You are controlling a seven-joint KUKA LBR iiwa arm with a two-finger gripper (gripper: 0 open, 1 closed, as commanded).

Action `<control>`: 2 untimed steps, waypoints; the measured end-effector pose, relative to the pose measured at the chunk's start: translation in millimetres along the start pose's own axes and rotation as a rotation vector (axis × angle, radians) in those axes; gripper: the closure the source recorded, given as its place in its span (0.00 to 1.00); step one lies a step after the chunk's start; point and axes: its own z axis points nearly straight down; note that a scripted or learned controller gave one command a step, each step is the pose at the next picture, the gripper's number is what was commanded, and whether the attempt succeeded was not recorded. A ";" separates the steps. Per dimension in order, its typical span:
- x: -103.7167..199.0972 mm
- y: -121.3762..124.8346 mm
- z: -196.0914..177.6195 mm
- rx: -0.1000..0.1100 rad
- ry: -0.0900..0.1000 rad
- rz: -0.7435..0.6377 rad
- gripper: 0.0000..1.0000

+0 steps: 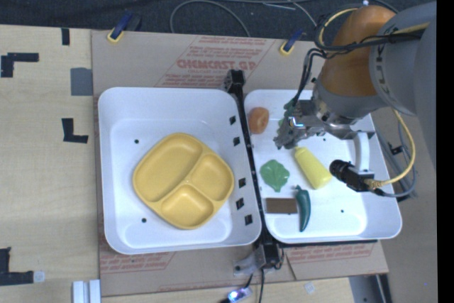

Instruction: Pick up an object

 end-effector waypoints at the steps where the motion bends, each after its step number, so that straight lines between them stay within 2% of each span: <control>1: 59.8 0.7 5.0 0.000 0.000 -0.002 1.00; 2: 112.8 1.6 -11.5 -0.001 0.001 -0.002 1.00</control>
